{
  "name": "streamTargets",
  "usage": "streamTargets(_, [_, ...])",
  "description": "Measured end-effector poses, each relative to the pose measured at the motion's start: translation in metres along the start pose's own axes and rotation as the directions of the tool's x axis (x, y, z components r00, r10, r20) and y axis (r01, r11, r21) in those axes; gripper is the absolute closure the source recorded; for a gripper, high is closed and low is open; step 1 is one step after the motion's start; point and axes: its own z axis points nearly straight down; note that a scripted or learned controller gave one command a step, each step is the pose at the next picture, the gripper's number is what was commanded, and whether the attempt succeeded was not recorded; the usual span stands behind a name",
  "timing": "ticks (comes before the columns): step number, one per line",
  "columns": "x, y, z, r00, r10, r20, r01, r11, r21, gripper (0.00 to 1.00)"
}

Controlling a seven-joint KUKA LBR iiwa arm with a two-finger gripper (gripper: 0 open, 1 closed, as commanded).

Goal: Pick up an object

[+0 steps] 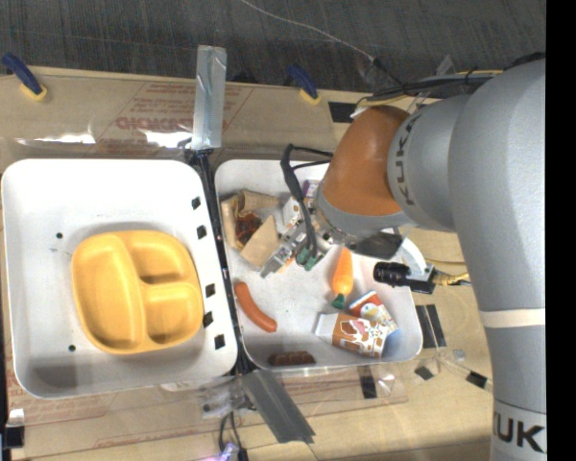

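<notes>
In the right bin (415,346), nearest us, we log 1 carton (363,332), 1 sausage (255,308) and 1 carrot (342,271); beyond, gripper (286,254) hangs beside a brown pack (251,221), presumably targeting it; finger state unreadable.

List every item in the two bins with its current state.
Yellow tray: flat, upright, in the left bin.
Sausage: lying loose in the right bin.
Carrot: lying by the carton.
Carton: on its side.
Brown packet: lying under the claw.
</notes>
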Motion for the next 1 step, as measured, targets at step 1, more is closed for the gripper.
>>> streamTargets(1, [-0.0476,0.06,-0.1711,0.985,-0.175,0.006,0.175,0.985,-0.004,1.0])
